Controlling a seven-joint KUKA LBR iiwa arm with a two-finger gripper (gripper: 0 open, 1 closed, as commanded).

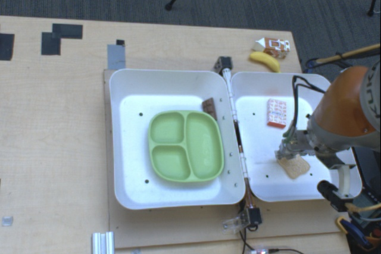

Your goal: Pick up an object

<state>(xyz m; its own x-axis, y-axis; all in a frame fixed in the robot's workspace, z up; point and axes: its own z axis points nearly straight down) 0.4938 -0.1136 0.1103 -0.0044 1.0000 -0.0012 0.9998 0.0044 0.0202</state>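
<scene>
The arm's orange band and grey wrist cover the right side of the right bin [262,188], and the view cuts the arm off at the right edge. The gripper [290,153] is low over that bin's floor, just above a tan, bread-like piece [296,167] near the front right corner. Its tips are small and blurred against the piece; whether it is released or clenched cannot be told, nor whether it touches the piece. A red-and-white packet [276,112] lies flat toward the back of the same bin, well apart from the gripper, with bare white floor between them and toward the bin's left wall.

In the left bin [116,128] a green divided plate [186,146] fills the middle. A small brown object [209,106] sits at the plate's back right rim, beside the wall shared with the right bin; what it is cannot be told.

On the desk [53,140] behind the right bin lie a banana [264,60] and a small carton [274,45], near the desk's back right corner.
</scene>
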